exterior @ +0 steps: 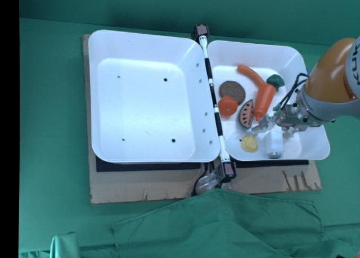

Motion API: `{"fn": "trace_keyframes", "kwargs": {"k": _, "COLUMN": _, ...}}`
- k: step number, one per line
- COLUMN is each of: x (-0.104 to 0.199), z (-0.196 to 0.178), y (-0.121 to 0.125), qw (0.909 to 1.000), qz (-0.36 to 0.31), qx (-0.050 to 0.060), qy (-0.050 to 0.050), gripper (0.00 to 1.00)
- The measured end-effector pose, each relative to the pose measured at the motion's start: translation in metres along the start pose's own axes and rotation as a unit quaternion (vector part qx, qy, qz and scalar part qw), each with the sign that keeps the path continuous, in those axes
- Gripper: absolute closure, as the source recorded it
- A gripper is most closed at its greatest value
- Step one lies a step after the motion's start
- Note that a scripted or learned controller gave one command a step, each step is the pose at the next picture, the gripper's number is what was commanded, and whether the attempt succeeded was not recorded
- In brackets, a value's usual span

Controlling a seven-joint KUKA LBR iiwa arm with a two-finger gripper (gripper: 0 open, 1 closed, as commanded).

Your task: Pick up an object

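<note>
the two-finger gripper (272, 123) hung low over the right shallow white plastic bin (315, 149), its silvery fingers slightly parted and closed on nothing, one tip near the watermelon-slice toy (246, 113). that bin held every candidate, clustered toward its centre, likely so a descent would meet something. the long orange carrot toy (264, 100) lay just beside the gripper, then a brown disc (232, 89), a white cylinder (274, 144) just below the fingers, an orange round piece (228, 105) and a small yellow lump (249, 144).

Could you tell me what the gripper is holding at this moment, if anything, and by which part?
It cannot be told. The gripper sits low in the right bin, between the carrot and a white object, but no grasp is visible.
</note>
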State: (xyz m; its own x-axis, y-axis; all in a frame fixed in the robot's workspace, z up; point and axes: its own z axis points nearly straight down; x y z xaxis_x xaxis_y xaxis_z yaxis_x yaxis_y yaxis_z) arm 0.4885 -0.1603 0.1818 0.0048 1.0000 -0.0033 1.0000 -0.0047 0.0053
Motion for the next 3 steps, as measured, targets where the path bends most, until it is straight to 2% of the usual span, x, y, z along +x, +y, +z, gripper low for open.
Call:
{"fn": "trace_keyframes", "kwargs": {"k": 1, "x": 0.008, "z": -0.002, "y": 0.057, "qw": 1.0, "qz": -0.002, "qx": -0.004, "qy": -0.001, "gripper": 0.0}}
{"fn": "trace_keyframes", "kwargs": {"k": 2, "x": 0.006, "z": -0.016, "y": 0.058, "qw": 0.9999, "qz": 0.001, "qx": -0.01, "qy": -0.003, "gripper": 1.0}}
{"fn": "trace_keyframes", "kwargs": {"k": 3, "x": 0.005, "z": -0.062, "y": 0.064, "qw": 1.0, "qz": -0.002, "qx": -0.002, "qy": 0.0, "gripper": 1.0}}
